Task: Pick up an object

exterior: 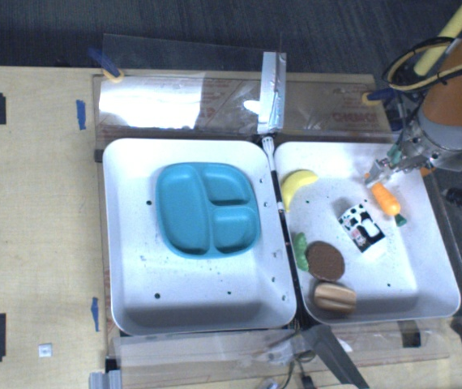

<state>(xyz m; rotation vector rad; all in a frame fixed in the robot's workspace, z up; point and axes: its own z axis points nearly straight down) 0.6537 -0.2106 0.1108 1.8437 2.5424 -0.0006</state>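
A pale wooden worktop (pixel 36 241) carries two shallow white bins side by side, with a strip of clear plastic sheeting along their far edge. The left bin (pixel 126 290) holds a blue divided tray (pixel 208 209), lying flat near the middle. The right bin (pixel 425 282) holds the loose things: a yellow lemon-like piece (pixel 297 185) close to the wall between the bins, a small green piece (pixel 301 250) just beside a brown round disc (pixel 326 260), a tan bread-like roll (pixel 334 297) near the front wall, a black-and-white patterned card (pixel 361 225) near the middle, and an orange carrot (pixel 387 200) toward the far right corner.

The arm reaches in from the right, and the gripper (pixel 399 160) sits over the far right corner of the right bin, just above and beside the carrot. Whether it is apart or closed I cannot tell from here, and nothing can be seen held in it.

The carrot looks like the likeliest target, being nearest. To take it well, the gripper should come down centred over the carrot's thick orange body, not its green tip, and be turned so that it closes across the narrow width. The carrot lies slanted, so the wrist angle should follow that slant. It also lies close to the bin's right wall and near the card, so a straight descent would help avoid nudging either. A smooth tapered shape may squirt out if pinched off-centre.
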